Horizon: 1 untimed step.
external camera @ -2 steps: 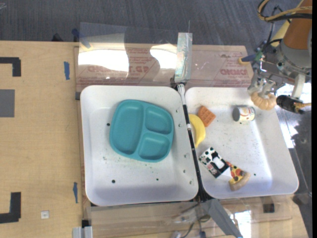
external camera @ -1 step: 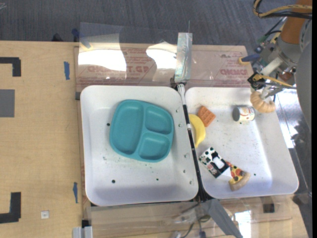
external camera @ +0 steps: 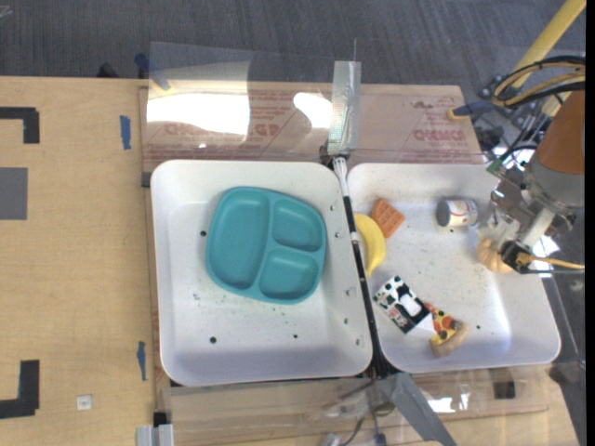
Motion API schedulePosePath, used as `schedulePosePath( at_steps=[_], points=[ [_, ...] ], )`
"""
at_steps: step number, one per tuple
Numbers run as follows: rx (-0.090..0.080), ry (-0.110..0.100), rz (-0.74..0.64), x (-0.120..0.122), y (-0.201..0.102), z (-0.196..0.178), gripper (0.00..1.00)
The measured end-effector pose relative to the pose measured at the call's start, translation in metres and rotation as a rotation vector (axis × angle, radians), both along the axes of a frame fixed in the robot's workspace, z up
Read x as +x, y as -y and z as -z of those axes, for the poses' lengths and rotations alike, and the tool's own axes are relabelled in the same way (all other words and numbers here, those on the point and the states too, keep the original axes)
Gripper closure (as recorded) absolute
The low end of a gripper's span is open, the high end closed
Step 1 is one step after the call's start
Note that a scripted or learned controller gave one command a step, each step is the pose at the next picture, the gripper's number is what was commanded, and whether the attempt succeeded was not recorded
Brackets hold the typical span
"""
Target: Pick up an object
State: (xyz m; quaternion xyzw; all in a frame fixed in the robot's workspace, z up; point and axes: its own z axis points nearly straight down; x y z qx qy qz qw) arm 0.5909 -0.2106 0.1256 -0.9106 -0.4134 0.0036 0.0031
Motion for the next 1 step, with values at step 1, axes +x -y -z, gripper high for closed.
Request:
schedulePosePath(
  at_steps=[1],
  points=[
    [-0.004, 0.009, 0.377, 0.0547, -0.0035, 0.0393, 1.00]
  ],
)
